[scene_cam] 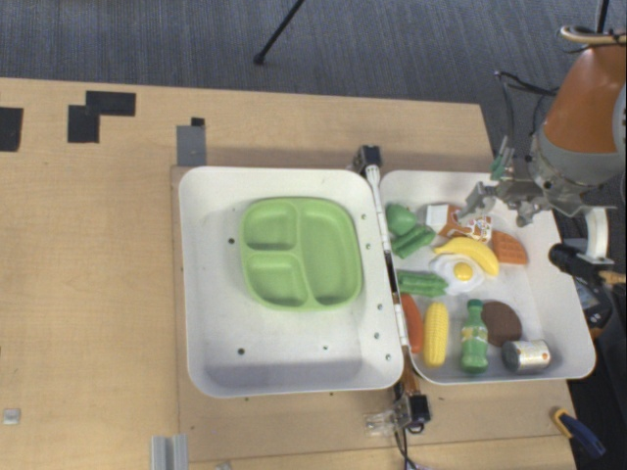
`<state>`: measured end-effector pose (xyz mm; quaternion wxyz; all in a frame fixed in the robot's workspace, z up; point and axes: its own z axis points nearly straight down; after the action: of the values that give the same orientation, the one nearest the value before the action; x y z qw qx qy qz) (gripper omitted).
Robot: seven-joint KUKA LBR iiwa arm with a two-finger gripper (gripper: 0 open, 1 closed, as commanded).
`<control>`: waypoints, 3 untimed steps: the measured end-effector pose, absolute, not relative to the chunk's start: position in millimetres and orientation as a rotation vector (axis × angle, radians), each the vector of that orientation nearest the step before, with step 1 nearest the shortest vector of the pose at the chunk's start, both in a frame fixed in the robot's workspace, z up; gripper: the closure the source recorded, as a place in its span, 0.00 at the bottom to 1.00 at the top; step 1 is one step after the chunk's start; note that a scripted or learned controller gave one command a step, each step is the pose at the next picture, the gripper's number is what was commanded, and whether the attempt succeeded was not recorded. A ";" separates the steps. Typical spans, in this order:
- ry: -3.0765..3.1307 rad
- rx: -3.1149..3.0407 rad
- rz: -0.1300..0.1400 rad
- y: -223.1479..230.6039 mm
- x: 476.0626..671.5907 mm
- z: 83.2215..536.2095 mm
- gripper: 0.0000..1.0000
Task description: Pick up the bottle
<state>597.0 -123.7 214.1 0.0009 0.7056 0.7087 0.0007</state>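
Jaws (487, 202) hover over right bin (578, 355) holding bottle (474, 336).

Robotics lab, pale wooden bench (88, 262) with black tape marks upper left, grey carpet (196, 18) along top, two shallow white plastic bins (211, 360) of toy food

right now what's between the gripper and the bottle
In the camera view, the banana and fried egg lie between the gripper and the green bottle.
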 end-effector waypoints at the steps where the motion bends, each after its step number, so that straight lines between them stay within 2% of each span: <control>1: 1.689 2.648 0.004 -113.3 617.2 85.2 0.00; 2: 1.366 2.829 0.003 -83.0 608.2 85.4 0.00; 3: 1.373 2.824 0.008 -82.4 609.7 97.1 1.00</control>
<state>609.7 -82.4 97.1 0.0006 0.8993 0.4373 0.0025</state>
